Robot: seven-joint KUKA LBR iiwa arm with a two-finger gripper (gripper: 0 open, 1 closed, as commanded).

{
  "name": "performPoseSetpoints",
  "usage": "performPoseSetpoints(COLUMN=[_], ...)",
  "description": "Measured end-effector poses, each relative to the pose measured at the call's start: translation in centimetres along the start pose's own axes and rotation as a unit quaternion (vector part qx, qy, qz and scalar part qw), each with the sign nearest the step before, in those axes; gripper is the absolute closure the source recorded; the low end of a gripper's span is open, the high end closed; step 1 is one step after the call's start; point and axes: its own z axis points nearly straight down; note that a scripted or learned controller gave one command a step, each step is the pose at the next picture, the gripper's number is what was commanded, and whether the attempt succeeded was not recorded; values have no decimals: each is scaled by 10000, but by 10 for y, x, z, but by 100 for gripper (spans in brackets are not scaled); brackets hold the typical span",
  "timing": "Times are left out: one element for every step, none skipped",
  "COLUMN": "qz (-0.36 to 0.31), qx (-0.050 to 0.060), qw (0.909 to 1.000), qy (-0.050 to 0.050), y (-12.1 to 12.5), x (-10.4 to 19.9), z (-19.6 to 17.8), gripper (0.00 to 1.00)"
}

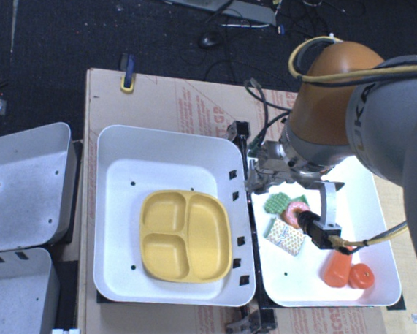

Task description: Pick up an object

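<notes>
A brown desk [163, 103] is seen from above, and two white bins are set on it side by side. A big grey arm [397, 107] with an orange band [339, 69] is stretched in from the right, high above the yellow plate [186, 236].

The left bin [122, 154] is placed all around the yellow plate, which lies flat in its middle. The plate is split into three parts. The right bin [300, 285] is found just to the right of the yellow plate, past the two rims that meet.

The hand [266, 174] is held up and to the right of the yellow plate, over the near corner of the right bin. Whether the hand is open or closed cannot be told. Nothing is seen gripped in it.

Five small things are laid to the right of the yellow plate. An orange cup [337, 270] is placed farthest right and low, with a red ball [361, 276] touching it. A white spotted packet [286, 238] is found nearest the plate. A green toy [278, 202] and a pink ring [294, 213] are packed close together just above the packet, under the hand.
</notes>
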Motion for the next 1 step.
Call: performPoseSetpoints(qz=[0], qx=[-2], qw=[10000], qy=[2], y=[23], x=[51], z=[-6], gripper=[100])
